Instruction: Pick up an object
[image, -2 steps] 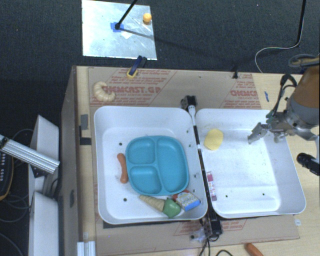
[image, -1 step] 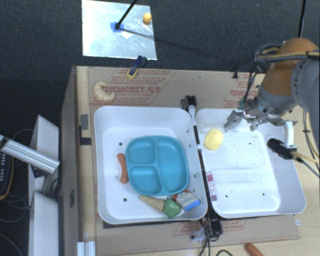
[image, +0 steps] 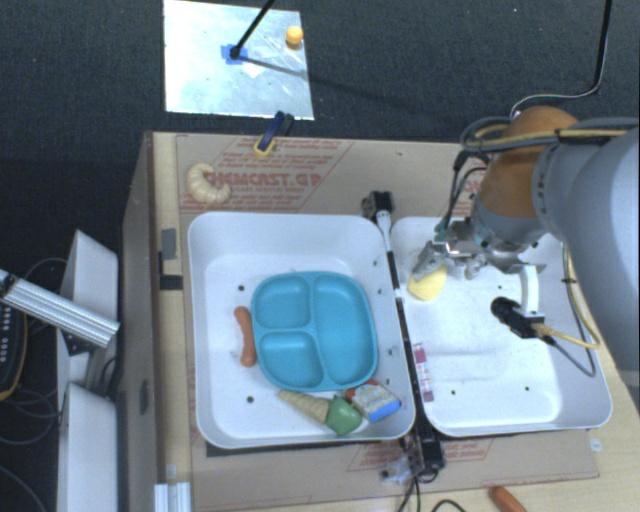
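My gripper (image: 437, 264) hangs over the near-left part of the right bin (image: 520, 400), coming down from the grey arm with its orange band (image: 530, 135). A small pale yellow object (image: 427, 287) lies right at the gripper's tip, close to the bin's left wall. From this angle I cannot tell whether the gripper is gripping it or just touching it. In the left bin (image: 215, 270) a blue divided plate (image: 315, 332) lies beside an orange sausage (image: 246, 336). A cone (image: 303, 402), a green piece (image: 343, 418) and a small blue-and-white item (image: 378, 402) also lie there.
A black part on a yellow cable (image: 512, 316) hangs over the right bin's middle. Behind the bins on the cardboard lie a cream curled object (image: 207, 181) and a blue-yellow clip (image: 271, 134). A foil sheet (image: 200, 60) lies on the floor beyond.
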